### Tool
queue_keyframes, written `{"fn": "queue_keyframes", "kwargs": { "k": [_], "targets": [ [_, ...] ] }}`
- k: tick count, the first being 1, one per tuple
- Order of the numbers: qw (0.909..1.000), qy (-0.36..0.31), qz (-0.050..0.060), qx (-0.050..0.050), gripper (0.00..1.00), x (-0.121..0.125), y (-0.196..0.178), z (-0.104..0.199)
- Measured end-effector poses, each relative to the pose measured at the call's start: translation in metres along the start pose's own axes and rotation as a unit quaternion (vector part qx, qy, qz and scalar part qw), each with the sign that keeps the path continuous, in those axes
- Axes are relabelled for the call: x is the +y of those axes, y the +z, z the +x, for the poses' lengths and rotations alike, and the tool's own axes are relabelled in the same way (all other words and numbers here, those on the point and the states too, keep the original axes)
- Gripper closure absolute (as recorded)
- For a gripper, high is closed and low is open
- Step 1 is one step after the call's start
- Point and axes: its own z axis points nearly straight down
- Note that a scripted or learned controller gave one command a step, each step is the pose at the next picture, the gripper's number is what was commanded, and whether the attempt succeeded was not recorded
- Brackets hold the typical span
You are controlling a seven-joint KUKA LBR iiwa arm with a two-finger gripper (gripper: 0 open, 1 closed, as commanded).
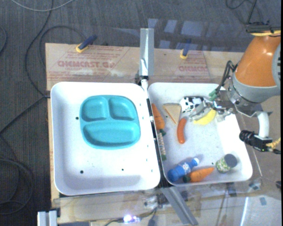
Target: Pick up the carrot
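The arm (259, 69) reaches in from the right and hangs over the upper right part of the right bin (236, 142). Its gripper (208, 108) sits low among the toys there, just above a yellow piece (205, 118) and beside a black-and-white cow (190, 103); whether the gripper is open or closed cannot be told, as it blurs into the clutter beneath it. One carrot (157, 117) lies along the bin's left wall, orange with a green end pointing down. Another carrot (201, 173) lies near the front wall, touching a blue bottle (183, 168). Between them are a tan wedge (173, 111) and a red-orange sausage (181, 130), close to each other. A round greenish thing with a dark cap (226, 163) rests in the front right corner. The left bin (66, 140) holds a teal divided plate (111, 121), well apart from the gripper.
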Motion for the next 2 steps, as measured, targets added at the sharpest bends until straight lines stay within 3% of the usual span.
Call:
{"fn": "queue_keyframes", "kwargs": {
  "k": [1, 2],
  "targets": [
    [0.9942, -0.108, -0.001, 0.0, 0.0, -0.042, 0.134, 0.024],
    [0.9878, -0.155, 0.0, 0.0, 0.0, -0.063, 0.116, 0.026]
  ]
}}
